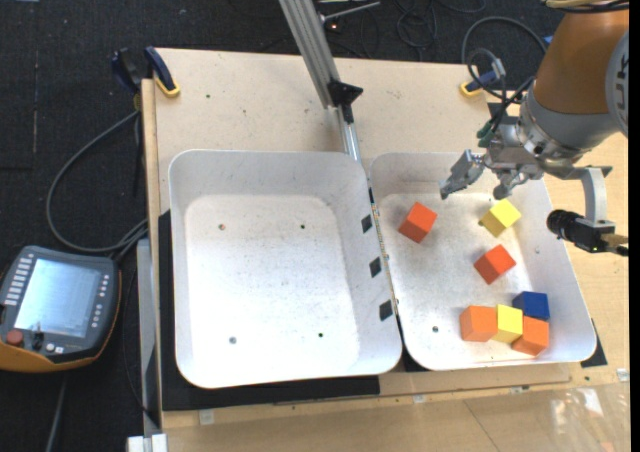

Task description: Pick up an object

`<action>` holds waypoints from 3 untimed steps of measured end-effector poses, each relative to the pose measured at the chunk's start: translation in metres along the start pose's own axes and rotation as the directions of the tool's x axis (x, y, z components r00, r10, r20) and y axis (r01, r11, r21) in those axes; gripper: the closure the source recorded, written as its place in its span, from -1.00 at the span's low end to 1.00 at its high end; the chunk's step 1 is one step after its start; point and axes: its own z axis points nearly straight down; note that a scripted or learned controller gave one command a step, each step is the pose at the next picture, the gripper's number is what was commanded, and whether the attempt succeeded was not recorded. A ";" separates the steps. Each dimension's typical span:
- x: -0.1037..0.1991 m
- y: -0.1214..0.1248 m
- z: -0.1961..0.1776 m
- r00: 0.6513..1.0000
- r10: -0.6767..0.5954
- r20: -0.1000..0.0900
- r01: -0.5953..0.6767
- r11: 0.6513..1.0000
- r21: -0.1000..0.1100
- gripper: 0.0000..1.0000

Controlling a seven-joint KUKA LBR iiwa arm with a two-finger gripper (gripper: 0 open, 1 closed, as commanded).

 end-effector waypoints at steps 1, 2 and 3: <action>0.013 0.026 0.105 1.000 -0.004 -0.001 0.004 1.000 0.006 -1.00; -0.003 0.027 0.147 1.000 0.002 -0.001 -0.002 1.000 -0.004 -1.00; -0.002 0.028 0.137 1.000 0.000 -0.001 0.000 1.000 -0.005 1.00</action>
